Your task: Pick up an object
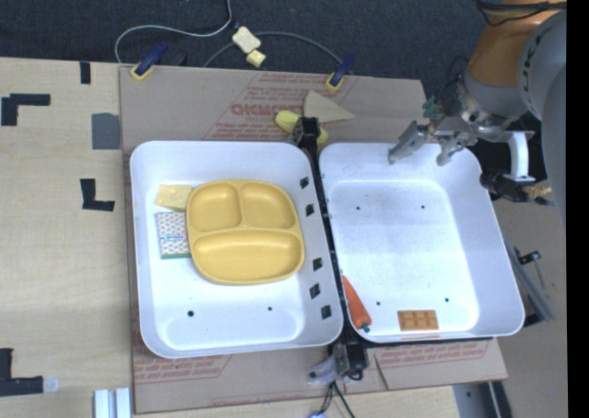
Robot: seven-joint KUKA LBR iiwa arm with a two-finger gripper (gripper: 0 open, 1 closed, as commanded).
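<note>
A: Carrot (356, 305), I'd say, is the likeliest pick: it lies in the right bin (479, 223), against the left wall near the front corner.

B: Start at the claw (425, 145), though. Where is it?

A: Over the back edge of the right bin, toward its right side. The two fingers are spread apart with nothing between them, so it is open and empty.

B: And what is nearest to it?

A: Only bare bin floor below. The carrot is well apart from it, diagonally across the bin toward the front left. A small brown cracker (417, 319) lies near the front wall, a little to the right of the carrot.

B: How does the carrot lie?

A: Its long axis runs roughly front to back along the wall, slightly slanted. I judge the claw would have to close across that axis, and the wall beside it leaves little room for one finger.

B: The cracker, then?

A: It is flat, so probably harder to catch, but it sits clear of the walls.

B: And farther out?

A: The left bin (152, 223) holds a yellow tray (247, 232) with a card (172, 234) and a pale wedge (172, 196) beside it. Both bins rest on the table (55, 250).
</note>
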